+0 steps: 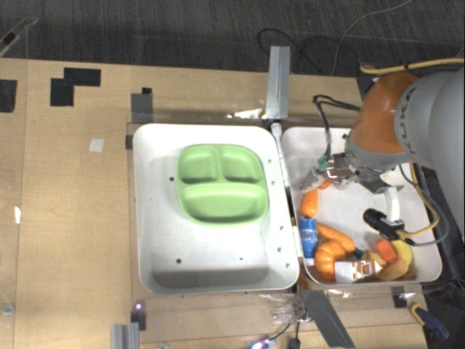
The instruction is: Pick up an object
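A grey robot arm reaches in from the right, bent downward; an orange band wraps it just above the wrist, up and to the right of the end effector [330, 171]; the end effector hangs low at the arm's left tip; dark cables loop beside and below the wrist.

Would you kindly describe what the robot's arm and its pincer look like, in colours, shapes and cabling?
The arm is a thick, rounded grey body with a glossy orange band above the wrist. Below the band sits a grey collar, then the small metallic pincer, silvery with dark parts. Thin black cables loop from the wrist area, and a yellowish cable runs along the arm's top edge.
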### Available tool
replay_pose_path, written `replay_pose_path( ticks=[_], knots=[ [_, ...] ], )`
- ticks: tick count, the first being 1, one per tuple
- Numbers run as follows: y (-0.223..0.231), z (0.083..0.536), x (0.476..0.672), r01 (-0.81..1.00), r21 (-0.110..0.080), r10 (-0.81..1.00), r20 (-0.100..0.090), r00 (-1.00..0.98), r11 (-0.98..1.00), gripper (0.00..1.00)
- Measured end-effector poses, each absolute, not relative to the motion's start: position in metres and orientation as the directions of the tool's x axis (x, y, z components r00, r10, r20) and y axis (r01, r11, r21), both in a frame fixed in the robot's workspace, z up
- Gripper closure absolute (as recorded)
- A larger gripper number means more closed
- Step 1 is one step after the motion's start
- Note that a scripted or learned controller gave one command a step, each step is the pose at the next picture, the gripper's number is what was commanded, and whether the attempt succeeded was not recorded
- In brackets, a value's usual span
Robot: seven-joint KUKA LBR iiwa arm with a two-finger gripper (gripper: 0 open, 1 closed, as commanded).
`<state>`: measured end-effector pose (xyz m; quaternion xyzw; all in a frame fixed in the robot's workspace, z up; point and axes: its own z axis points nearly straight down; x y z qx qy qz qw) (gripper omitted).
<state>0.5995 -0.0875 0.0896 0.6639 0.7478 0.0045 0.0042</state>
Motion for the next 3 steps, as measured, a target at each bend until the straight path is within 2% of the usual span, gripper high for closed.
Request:
replay_pose_path(
  ticks=[1,2,3],
  knots=[
    [-0.085,0.101,0.602,0.993,0.018,0.993,0.002,-0.121,0.121,1.0],
    [-0.093,0.158,0.617,0.936,0.004,0.936,-0.002,-0.352,0.352,1.0],
    [-0.034,0.179,0.663,0.938,-0.028,0.938,0.016,-0.346,0.346,1.0]
  ],
)
